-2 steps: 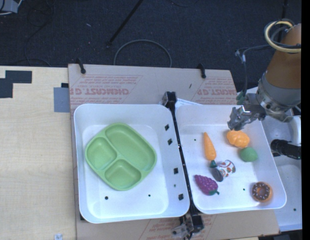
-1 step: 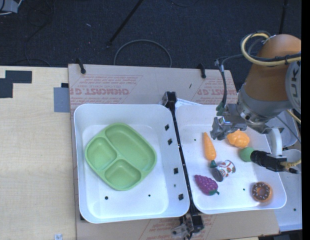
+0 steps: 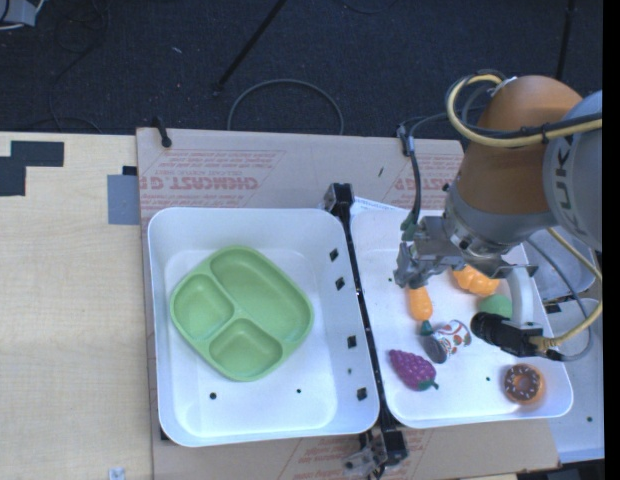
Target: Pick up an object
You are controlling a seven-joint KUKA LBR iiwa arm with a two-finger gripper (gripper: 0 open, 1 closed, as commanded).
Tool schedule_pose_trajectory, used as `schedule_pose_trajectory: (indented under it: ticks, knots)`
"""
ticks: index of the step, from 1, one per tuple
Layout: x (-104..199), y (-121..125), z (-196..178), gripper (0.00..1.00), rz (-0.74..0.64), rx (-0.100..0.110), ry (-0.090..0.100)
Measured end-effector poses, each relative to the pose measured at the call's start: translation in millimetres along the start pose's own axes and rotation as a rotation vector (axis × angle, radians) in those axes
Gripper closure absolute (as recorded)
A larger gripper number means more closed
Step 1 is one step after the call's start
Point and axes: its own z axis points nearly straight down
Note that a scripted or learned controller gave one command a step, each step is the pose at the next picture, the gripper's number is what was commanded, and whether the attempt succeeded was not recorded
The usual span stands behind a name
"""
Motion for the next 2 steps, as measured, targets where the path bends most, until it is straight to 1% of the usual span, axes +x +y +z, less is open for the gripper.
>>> schedule_pose_trajectory:
  ticks: [1,2]
  knots:
    - [45.6,-12.3,0.2,1.0,0.0,0.0,0.0]
    - [86.4,-38.1,14.9,1.0,0.001,0.002,-0.001]
